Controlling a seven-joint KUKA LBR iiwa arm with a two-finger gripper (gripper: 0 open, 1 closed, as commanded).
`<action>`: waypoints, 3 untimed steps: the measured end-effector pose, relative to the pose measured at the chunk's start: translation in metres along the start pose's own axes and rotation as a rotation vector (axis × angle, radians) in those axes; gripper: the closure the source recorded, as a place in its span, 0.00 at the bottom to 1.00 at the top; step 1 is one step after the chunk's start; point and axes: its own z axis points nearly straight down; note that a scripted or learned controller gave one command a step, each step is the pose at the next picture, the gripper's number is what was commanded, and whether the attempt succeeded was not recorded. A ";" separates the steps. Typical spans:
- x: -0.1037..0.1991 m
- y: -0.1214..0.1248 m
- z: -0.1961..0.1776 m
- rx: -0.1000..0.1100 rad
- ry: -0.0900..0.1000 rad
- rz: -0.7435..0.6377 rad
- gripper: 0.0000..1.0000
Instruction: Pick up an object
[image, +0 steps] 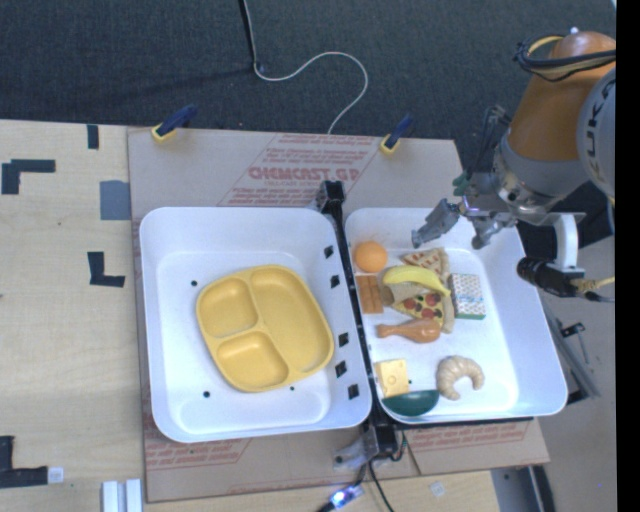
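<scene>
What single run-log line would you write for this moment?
gripper: open, holding nothing | position: above right bin, far edge | nearest: banana | left bin: yellow tray

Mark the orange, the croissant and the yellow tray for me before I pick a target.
orange (370, 256): camera view, centre of the fruit.
croissant (460, 375): camera view, middle of its curved body.
yellow tray (265, 327): camera view, the ridge where its compartments meet.

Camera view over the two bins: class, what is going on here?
A grey and orange robot arm reaches in from the right, its open gripper hovering over the far edge of the right bin. It holds nothing. Below lie toy foods: an orange, banana, drumstick and croissant. The left bin holds a yellow divided tray.
</scene>
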 end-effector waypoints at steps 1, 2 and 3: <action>-0.003 -0.003 0.064 0.006 -0.001 0.001 0.00; 0.004 -0.005 0.128 0.005 0.000 0.000 0.00; 0.004 -0.003 0.161 -0.006 -0.004 -0.001 0.00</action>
